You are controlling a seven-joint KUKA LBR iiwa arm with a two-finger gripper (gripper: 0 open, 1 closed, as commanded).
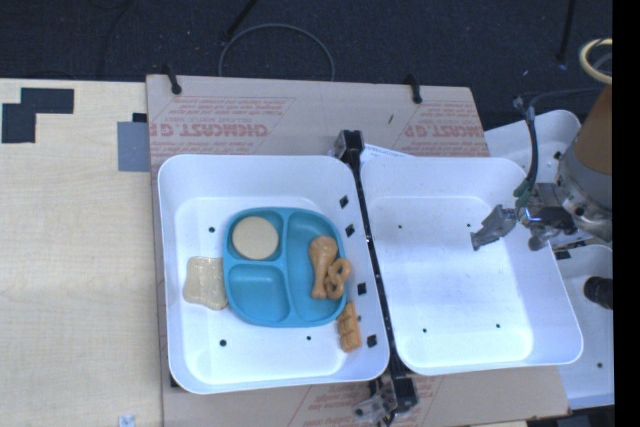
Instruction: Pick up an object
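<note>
Two white bins side by side, all the goods gathered in the left bin (175, 215), so any pick has to happen there. A blue divided tray (270, 300) sits in its middle, likely to keep items sorted: a round tan disc (254, 237) in the far-left compartment, a twisted pretzel-like piece (328, 267) in the right one. Just off the tray's left edge, a pale bread-like slab (205, 282) on the bin floor; at the tray's near-right corner, a small brown chunk (348, 327). Over the right bin (440, 315), near its right wall, the gripper (500, 227), well apart from every object and clamped on nothing. Fingers apart or together: cannot tell. Probably a waiting pose before reaching left.
</note>
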